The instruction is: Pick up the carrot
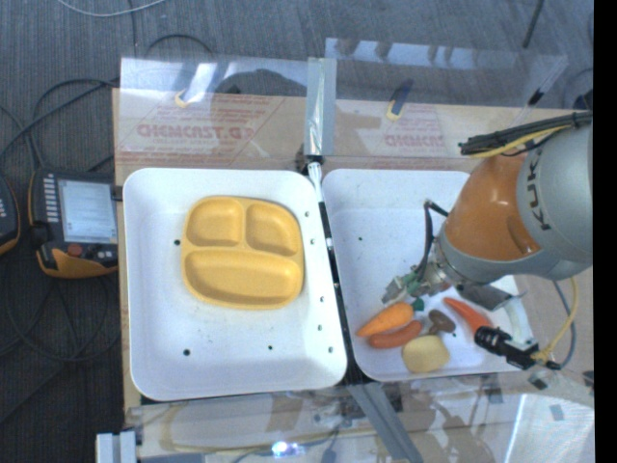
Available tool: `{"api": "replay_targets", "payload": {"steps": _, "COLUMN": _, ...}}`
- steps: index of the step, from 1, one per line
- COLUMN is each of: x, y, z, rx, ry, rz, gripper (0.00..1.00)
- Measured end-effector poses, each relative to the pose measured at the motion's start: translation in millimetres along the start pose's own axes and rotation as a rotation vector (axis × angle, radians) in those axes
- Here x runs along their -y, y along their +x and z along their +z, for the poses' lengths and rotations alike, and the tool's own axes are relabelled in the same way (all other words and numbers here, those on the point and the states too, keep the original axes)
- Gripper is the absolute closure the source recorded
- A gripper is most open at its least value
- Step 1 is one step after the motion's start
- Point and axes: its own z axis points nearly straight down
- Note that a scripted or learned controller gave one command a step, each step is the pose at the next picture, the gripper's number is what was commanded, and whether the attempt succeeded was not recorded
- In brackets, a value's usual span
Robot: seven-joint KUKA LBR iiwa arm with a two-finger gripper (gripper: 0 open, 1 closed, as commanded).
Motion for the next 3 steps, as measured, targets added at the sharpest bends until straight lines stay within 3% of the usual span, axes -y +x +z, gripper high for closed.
{"api": "replay_targets", "payload": {"steps": 1, "x": 0, "y": 0, "z": 0, "rx": 0.0, "ry": 0.001, "rz": 0.0, "gripper": 0.0}}
{"api": "replay_targets", "payload": {"steps": 2, "x": 17, "y": 9, "z": 9, "rx": 0.007, "ry": 0.0, "rz": -0.151, "gripper": 0.0}}
{"api": "replay_targets", "payload": {"steps": 3, "x": 12, "y": 9, "z": -2, "rx": 0.007, "ry": -0.01, "rz": -0.15, "gripper": 1.0}}
